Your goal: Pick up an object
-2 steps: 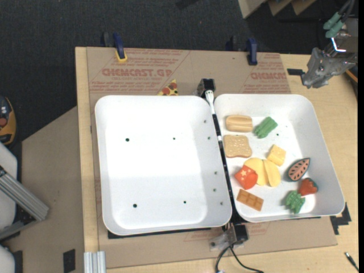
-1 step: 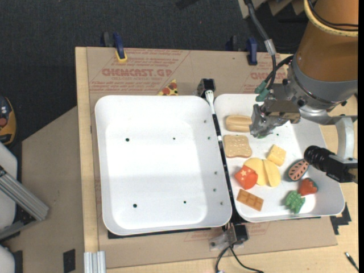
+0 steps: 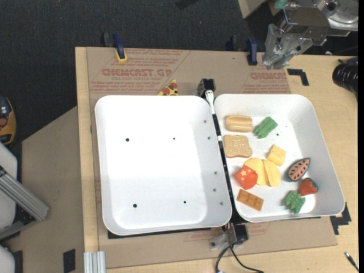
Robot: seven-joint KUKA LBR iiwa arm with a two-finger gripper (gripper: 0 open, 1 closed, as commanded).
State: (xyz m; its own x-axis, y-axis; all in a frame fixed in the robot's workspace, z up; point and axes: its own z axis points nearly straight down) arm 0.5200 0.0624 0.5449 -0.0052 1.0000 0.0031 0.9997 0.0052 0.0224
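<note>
Right now your gripper (image 3: 277, 58) hangs above the bench behind the right bin (image 3: 321, 129), nothing between its fingers; their spread you cannot tell. Below and nearer you, toy foods cluster: bread slice (image 3: 237, 146), green piece (image 3: 265, 127). They look light, rigid, smooth; take one across its narrow sides. The wrist is cut off above.

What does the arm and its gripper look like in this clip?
The arm is grey and silver metal, with boxy housings near the wrist and a small teal-green part on top. The gripper is pale grey metal, ending in two short fingers. It is too blurred to tell cables or markings.
</note>
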